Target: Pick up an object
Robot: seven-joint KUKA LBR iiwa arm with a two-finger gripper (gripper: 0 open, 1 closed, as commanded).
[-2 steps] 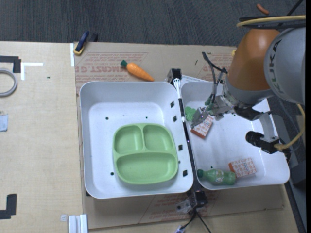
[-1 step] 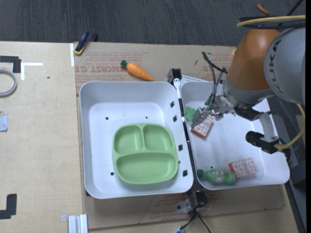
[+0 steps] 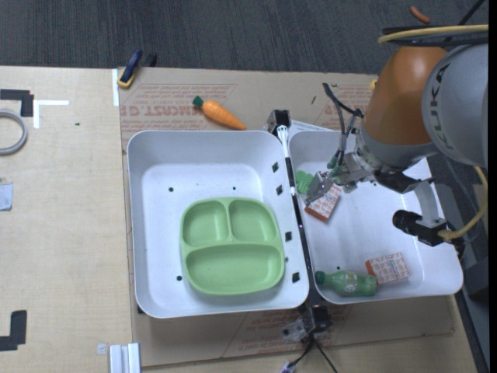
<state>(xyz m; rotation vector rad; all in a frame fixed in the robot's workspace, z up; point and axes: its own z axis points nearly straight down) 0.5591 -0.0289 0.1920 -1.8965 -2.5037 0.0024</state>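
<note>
- A small red-and-white carton lies tilted in the upper left part of the right bin, with a green packet just beside it near the bin's left wall.
- The gripper hangs right over the carton's upper end; its fingertips look to be touching it, though the view is too cluttered to tell whether they are spread or closed on it.
- The grey arm with its orange band fills the upper right of the frame.
- A green bottle and a second red-and-white carton lie along the right bin's lower edge.
- The left bin holds a green divided plate at its centre.
- A toy carrot rests on the cardboard above the left bin.
</note>
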